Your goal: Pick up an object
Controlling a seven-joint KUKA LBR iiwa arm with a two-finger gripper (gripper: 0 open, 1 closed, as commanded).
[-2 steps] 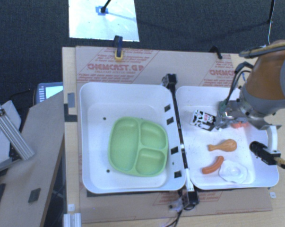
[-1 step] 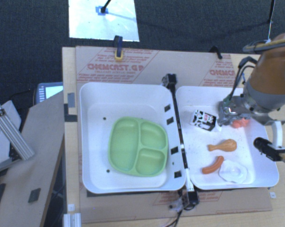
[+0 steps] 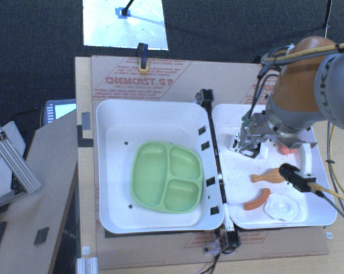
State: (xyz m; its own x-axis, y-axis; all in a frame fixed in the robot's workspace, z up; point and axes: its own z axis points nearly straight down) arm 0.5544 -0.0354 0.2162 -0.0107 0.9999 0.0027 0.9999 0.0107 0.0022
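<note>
Gripper [image 3: 247, 145], finger state indiscernible, over right bin [image 3: 229, 119]; nearest item: drumstick [image 3: 267, 177], just toward the camera, long axis left-right.

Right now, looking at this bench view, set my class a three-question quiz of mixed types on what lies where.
1. True or false: the green divided plate lies in the left bin.
2. Which lies nearest the right bin's front edge? A) the orange sausage-shaped piece B) the pink piece C) the gripper
3. Fill in: the drumstick-shaped piece is ____ in colour.

Key: 1 true; 2 A; 3 brown.
</note>
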